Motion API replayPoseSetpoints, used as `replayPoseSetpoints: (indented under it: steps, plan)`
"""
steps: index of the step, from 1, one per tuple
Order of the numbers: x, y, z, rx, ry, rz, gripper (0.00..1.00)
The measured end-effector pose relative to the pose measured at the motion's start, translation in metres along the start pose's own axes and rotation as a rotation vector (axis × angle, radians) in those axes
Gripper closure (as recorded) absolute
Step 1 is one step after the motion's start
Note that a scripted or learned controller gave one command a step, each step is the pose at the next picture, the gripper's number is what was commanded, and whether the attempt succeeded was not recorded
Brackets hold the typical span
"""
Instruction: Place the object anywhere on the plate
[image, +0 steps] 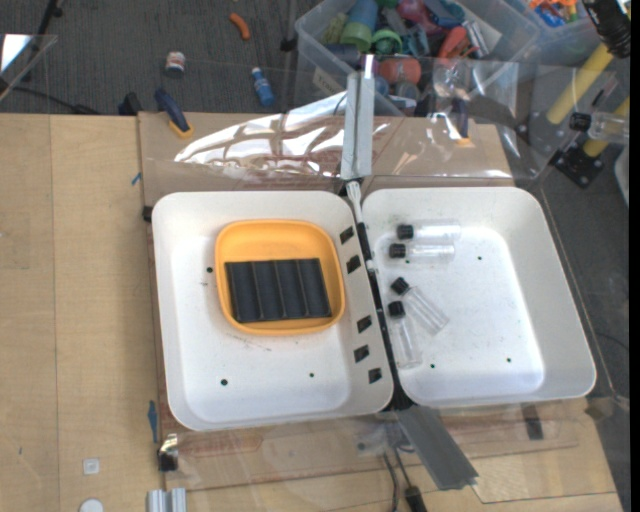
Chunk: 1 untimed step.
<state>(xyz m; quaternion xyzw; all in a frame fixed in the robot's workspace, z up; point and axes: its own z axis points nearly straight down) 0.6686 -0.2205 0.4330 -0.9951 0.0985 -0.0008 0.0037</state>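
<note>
We look down on two shallow white plastic bins set side by side. In the left bin (190, 390) lies a rounded square orange plate (280, 237), and a flat black ribbed rectangular block (278, 289) rests on it, covering most of the plate's floor and lying wholly within its rim. The right bin (520, 300) holds several small clear plastic tubes with black caps (425, 235), scattered near the bin's left wall, well apart from the plate. We cannot tell whether the pincer is open or closed.
</note>
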Motion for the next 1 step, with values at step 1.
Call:
replayPoseSetpoints:
  steps: [1]
  plan:
    - [0.0, -0.0002, -0.0003, 0.0, 0.001, 0.07, 1.0]
